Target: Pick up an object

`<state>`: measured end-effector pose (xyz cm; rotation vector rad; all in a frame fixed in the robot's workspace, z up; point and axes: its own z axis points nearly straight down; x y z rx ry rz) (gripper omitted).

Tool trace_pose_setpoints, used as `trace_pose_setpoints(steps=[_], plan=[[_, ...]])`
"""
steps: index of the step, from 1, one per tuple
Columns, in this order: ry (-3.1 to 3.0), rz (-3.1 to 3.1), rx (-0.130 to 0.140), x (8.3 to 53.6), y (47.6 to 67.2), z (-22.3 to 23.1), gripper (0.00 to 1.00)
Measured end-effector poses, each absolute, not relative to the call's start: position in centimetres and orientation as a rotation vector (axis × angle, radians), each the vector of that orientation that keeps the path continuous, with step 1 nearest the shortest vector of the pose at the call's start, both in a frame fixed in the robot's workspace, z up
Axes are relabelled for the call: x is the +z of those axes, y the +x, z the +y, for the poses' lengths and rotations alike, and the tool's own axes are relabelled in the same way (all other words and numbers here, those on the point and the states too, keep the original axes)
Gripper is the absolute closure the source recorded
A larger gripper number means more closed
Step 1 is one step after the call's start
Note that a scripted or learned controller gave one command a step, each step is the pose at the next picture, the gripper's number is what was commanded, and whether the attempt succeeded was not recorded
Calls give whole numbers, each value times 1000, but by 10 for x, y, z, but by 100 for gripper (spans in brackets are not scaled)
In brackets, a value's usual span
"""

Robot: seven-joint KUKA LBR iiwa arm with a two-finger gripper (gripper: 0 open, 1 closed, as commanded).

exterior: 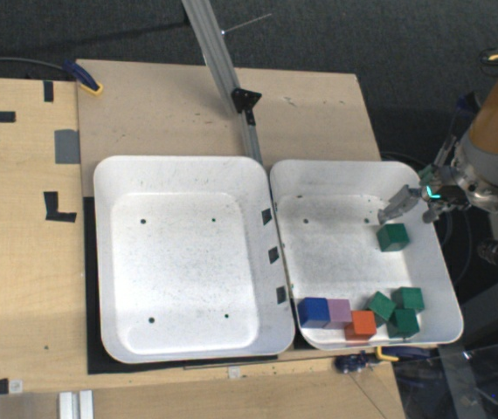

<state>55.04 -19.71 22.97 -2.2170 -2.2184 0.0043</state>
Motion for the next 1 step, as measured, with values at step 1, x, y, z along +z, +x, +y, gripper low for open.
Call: trace_pose_setpoints(steps=[1], plan=[[-2218,-2223,1,232,551,-197,0]])
